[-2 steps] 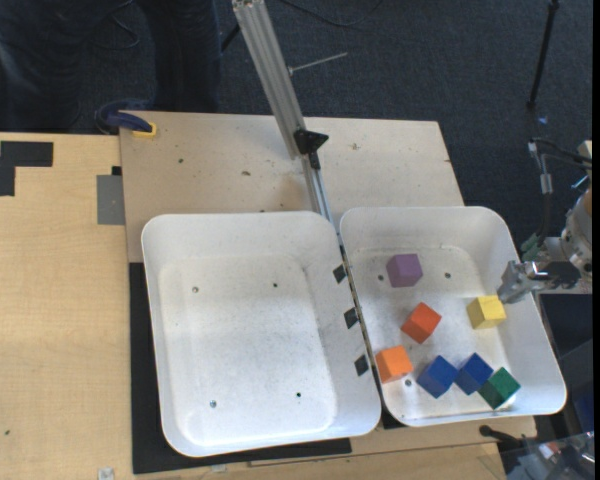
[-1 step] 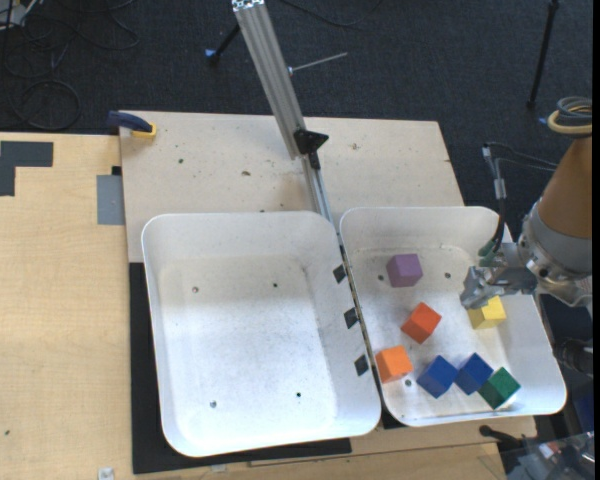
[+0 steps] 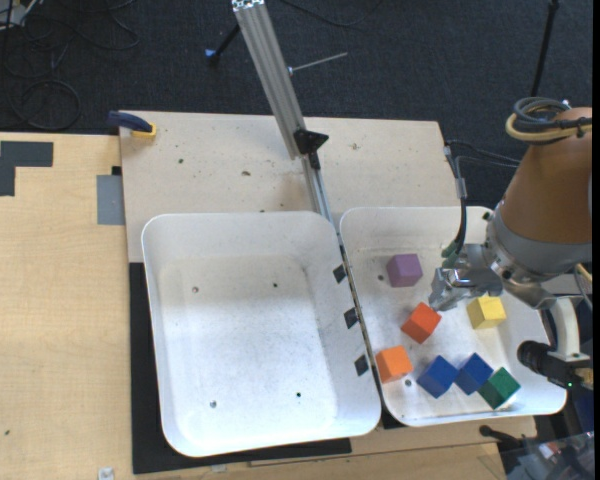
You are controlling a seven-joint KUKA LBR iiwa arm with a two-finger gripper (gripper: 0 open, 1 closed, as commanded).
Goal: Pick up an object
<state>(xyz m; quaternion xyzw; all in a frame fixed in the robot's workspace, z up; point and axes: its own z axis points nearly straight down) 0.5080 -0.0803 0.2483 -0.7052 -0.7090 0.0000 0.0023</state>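
The claw (image 3: 450, 286) hangs low in the right bin (image 3: 420, 223); whether it is clenched cannot be told. Just below it sits a red-orange cube (image 3: 420, 322), a purple cube (image 3: 405, 269) to its left, a yellow cube (image 3: 486, 311) to its right.

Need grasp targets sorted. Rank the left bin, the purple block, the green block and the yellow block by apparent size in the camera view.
1. left bin, far the largest.
2. purple block, yellow block and green block: these look alike in size, and the green one sits nearer the camera, so I won't rank them.
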